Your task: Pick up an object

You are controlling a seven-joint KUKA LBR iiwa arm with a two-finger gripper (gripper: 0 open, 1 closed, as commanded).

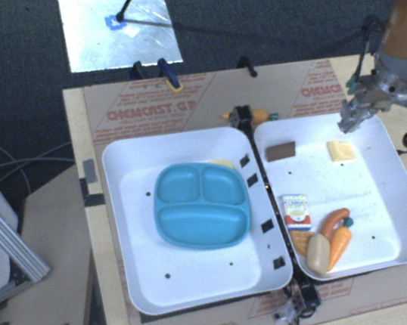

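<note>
Hovering pincer (350, 121) near the cheese (341, 150) in the right bin (399, 188); finger state unclear; nothing lifted yet.

The grey KUKA arm with its rounded metal casing (404, 72) carries a broad orange band (406, 30) above the wrist; below that band the casing narrows to a dull grey two-finger gripper (349, 121) with small teal marks nearby
</note>
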